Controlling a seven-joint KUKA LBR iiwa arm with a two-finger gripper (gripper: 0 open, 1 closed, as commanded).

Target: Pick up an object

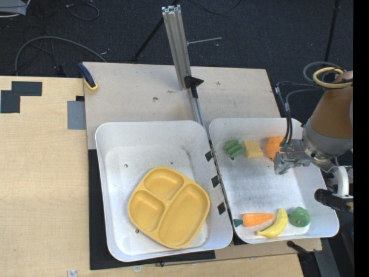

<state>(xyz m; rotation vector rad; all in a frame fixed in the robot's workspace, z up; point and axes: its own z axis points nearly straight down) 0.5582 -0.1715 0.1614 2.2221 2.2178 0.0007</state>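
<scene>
The right bin (pixel 259 183) holds a green ridged vegetable (pixel 233 149), a pale yellow block (pixel 253 149) and an orange fruit (pixel 273 147) along its far side. A carrot (pixel 256 219), a banana (pixel 275 224) and a green round fruit (pixel 298 216) lie at its near edge. My gripper (pixel 285 164) hangs low over the right bin's far right part, just right of and below the orange fruit. Nothing shows between its fingers.
The left bin (pixel 115 154) carries a yellow divided plate (pixel 168 206). A metal post (pixel 177 45) rises behind the bins. The arm's grey body with its orange band (pixel 334 111) covers the right bin's far right corner.
</scene>
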